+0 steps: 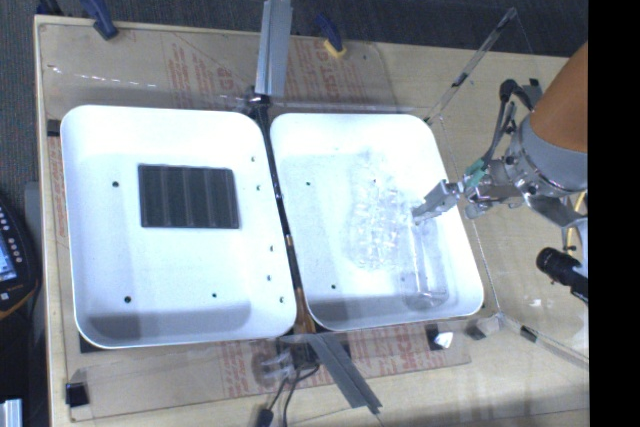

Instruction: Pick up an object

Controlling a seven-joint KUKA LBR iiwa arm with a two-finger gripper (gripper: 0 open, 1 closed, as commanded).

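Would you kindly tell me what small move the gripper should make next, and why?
Probably shift left and lower: the two-finger gripper sits at the right white bin's right edge, while the crinkled clear plastic object lies just to its left, with nothing visibly held.

One fixed camera overhead, slanting down on both bins (165, 130), seemingly mid-range.
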